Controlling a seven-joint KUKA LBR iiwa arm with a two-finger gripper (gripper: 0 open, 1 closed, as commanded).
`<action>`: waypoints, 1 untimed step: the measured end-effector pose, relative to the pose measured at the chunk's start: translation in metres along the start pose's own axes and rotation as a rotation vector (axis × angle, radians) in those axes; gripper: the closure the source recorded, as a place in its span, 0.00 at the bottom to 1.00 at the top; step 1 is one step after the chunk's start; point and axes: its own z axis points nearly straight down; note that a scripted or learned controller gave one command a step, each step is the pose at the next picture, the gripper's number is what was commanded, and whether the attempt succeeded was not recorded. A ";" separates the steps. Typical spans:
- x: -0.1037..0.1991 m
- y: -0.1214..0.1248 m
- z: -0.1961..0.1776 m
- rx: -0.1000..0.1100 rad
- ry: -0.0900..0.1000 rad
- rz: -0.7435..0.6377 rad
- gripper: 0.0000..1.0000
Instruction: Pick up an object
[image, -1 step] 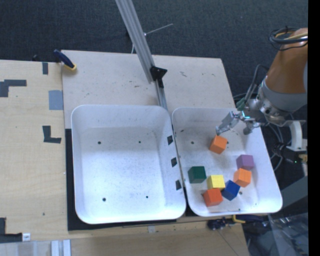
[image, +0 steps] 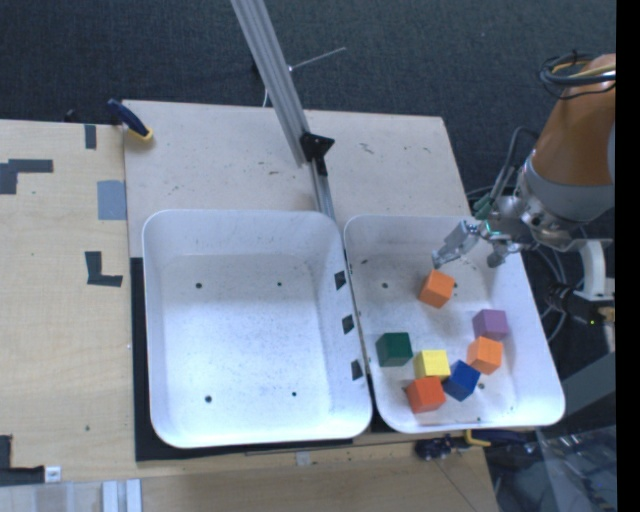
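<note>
The gripper (image: 462, 243) hangs just above an orange block (image: 437, 288) in the right bin (image: 530, 330), but I cannot tell how it is set, and the block looks not yet picked up.

No readable text, label, brand or number appears anywhere on the bench.

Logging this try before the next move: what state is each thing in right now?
Gripper: above the right white bin, nothing between its fingers.
Orange wooden cube: lying free below the gripper.
Green cube: resting apart.
Yellow cube: touching the red cube.
</note>
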 end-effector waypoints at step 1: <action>-0.003 0.007 0.060 0.006 0.000 0.001 0.00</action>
